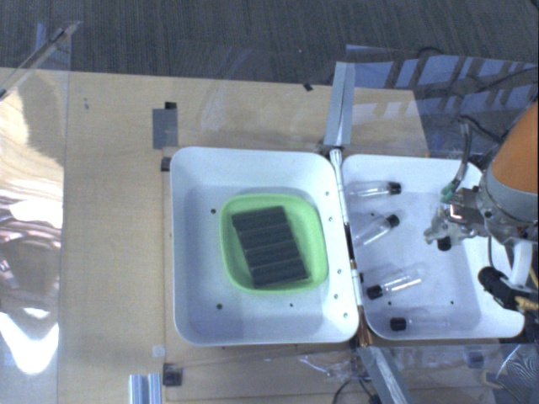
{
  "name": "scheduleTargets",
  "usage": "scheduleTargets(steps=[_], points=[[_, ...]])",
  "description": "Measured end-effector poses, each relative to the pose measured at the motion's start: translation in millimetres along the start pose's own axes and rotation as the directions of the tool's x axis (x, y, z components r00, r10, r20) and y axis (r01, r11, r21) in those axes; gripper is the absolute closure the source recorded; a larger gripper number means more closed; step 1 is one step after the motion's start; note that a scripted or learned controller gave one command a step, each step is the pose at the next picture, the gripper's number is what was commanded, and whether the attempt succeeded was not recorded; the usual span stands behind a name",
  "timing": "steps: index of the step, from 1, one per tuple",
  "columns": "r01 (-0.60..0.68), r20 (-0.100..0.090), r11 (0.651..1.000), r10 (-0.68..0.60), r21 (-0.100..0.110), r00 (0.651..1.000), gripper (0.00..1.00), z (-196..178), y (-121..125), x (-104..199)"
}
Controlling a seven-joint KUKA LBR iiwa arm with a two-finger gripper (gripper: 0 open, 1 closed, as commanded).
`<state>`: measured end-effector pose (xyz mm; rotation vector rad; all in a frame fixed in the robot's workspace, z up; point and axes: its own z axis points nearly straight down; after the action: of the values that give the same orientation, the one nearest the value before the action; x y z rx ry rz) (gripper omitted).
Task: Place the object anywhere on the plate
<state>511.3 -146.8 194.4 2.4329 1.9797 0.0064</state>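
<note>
Two white bins sit side by side on the wooden bench. Left bin [189,251] holds a green plate [232,263], roughly central, with a dark ribbed block [269,247] lying flat on it, tilted slightly from the bin's edges. Right bin [421,171] holds four clear tubes with black caps, all lying flat on the floor and apart from one another: one near the far edge [375,189], one below it [377,228], one toward the near side [394,284], one by the near wall [414,321]. Gripper [441,230] is over the right side of the right bin, near the second tube but apart from it; nothing visible between the fingers. Cannot tell whether they are spread or closed.
</note>
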Motion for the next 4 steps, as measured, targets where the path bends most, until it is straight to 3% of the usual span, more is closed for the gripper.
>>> scheduleTargets(steps=[1, 2, 3, 4], points=[[0.099, -0.001, 0.995, -0.099, 0.000, 0.995, 1.00, 6, 59, 76], [0.264, -0.002, 0.965, -0.264, 0.003, 0.965, 1.00, 10, 16, 141], [0.263, -0.002, 0.965, -0.263, 0.003, 0.965, 0.00, 9, 16, 141], [0.268, -0.002, 0.963, -0.268, -0.004, 0.963, 1.00, -2, 18, 142]])
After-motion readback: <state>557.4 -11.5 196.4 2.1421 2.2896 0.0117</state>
